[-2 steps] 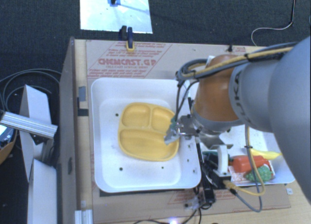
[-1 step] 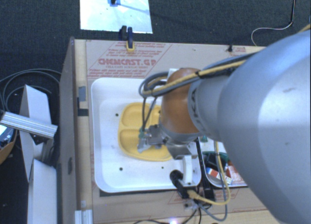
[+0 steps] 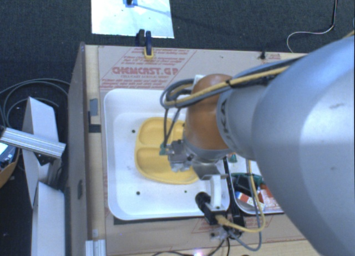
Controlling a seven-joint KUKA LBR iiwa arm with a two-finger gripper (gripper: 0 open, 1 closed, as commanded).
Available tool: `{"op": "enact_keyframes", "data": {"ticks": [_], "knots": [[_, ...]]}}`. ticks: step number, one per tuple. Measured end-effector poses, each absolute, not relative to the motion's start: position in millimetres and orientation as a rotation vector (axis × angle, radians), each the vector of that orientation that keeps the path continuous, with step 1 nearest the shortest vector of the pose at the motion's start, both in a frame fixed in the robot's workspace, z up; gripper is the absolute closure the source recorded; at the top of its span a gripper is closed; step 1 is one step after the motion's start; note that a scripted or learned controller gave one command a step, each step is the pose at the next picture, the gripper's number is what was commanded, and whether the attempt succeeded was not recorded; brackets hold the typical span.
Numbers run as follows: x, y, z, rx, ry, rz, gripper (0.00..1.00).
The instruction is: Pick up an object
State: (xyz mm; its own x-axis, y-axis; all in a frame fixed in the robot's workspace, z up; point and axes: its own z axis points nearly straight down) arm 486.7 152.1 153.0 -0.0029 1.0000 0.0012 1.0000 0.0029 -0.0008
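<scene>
A yellow divided plate [image 3: 152,152] lay flat in the left white bin [image 3: 123,155], toward the bin's right side, with a raised ridge splitting it into compartments. The arm's grey wrist hardware sat right over the plate's right edge, so part of the plate was covered from where the camera looked down. The gripper [image 3: 176,157] was down at that edge, low over the plate, but its tips were tucked beneath the wrist and I could not tell how the claw stood or whether it had hold of anything. Above it rose the orange band [image 3: 205,113] of the arm, and the broad grey arm [image 3: 299,138] swept in from the right, hiding most of the second bin. Grey cables [image 3: 173,91] looped from the band down toward the wrist, and a yellow cable [image 3: 249,71] ran along the arm. In the sliver of the right bin [image 3: 252,194] that stayed visible beneath the arm, some colourful small items lay jumbled together, too hidden to name. The bins sat on a brown cardboard sheet [image 3: 144,66] printed with red lettering, with a black clamp [image 3: 145,41] at its far edge.
</scene>
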Motion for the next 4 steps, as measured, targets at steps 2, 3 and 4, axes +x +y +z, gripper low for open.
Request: {"op": "enact_keyframes", "data": {"ticks": [2,3,4], "knots": [[486.1,148.0,178.3,-2.216,-2.224,0.0,1.0],[489.0,94.1,224.9,-2.222,-2.224,-0.003,1.0],[488.6,94.9,224.4,-2.219,-2.225,-0.002,0.0]]}}
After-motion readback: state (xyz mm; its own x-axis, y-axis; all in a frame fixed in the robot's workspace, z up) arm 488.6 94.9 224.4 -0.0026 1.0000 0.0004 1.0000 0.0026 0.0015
